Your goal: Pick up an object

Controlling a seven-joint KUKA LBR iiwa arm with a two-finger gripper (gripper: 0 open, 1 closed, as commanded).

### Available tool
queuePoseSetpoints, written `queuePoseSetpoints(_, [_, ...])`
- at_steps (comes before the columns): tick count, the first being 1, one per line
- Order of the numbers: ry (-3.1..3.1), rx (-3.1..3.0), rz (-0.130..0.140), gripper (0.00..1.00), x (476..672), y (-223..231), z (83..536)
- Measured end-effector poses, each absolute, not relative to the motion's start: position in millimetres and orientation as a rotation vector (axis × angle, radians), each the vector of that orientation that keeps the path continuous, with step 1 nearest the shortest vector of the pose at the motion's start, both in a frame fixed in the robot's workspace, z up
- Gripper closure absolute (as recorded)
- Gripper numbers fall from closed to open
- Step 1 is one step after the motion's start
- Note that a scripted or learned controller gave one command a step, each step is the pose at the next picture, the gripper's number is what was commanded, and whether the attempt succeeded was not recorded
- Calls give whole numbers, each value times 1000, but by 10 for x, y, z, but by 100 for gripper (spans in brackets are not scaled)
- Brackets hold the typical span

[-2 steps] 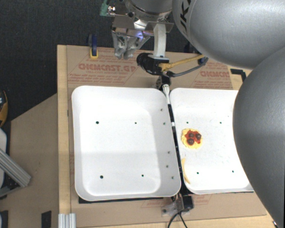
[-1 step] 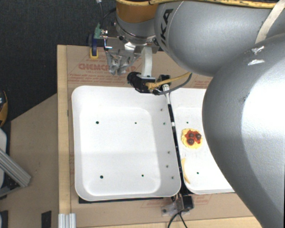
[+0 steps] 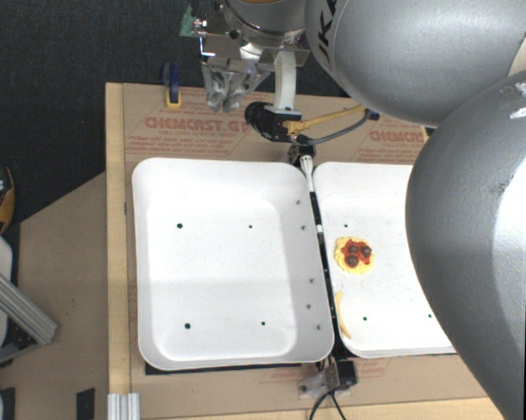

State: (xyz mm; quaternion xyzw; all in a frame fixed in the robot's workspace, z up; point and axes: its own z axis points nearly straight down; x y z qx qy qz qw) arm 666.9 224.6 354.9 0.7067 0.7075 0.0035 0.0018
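**Yellow object with dark red spots: lying in the right bin, arm high and away**

Yellow object [image 3: 353, 254]: small, roundish, flat-looking, pale yellow with a cluster of dark red blobs on top. Lies on the floor of the right bin [image 3: 370, 338], near that bin's left wall, roughly mid-length. Nothing touches it.

Handling, as a guess: looks light, perhaps a toy food piece; could be soft or rubbery, too small to tell. Low profile means fingers would have to come down close to the bin floor and straddle it across its width. The nearby wall leaves less room on the left side, so a grip along the bin's length looks safer. Surface may be slick; a shallow pinch could squirt it out.

A second pale yellow sliver [image 3: 341, 324] shows at the same bin's left wall, nearer the front; partly hidden, identity unclear.

Left bin [image 3: 160, 184]: bare white floor with a few small dark dots, no objects seen in it.

Gripper [image 3: 226, 93]: above the far edge of the bench, beyond the left bin, well apart from the yellow object. Fingers blurred together against the wrist hardware; cannot tell whether apart or together. Nothing seen between them.

Arm body [image 3: 470, 212] covers much of the right bin.
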Motion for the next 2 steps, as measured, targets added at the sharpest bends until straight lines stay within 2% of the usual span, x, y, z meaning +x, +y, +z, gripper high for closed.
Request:
queuePoseSetpoints(1, [2220, 2220, 8, 100, 6646, 2153, 3939])
queuePoseSetpoints(2, [2226, 2224, -14, 100, 6652, 2246, 2878])
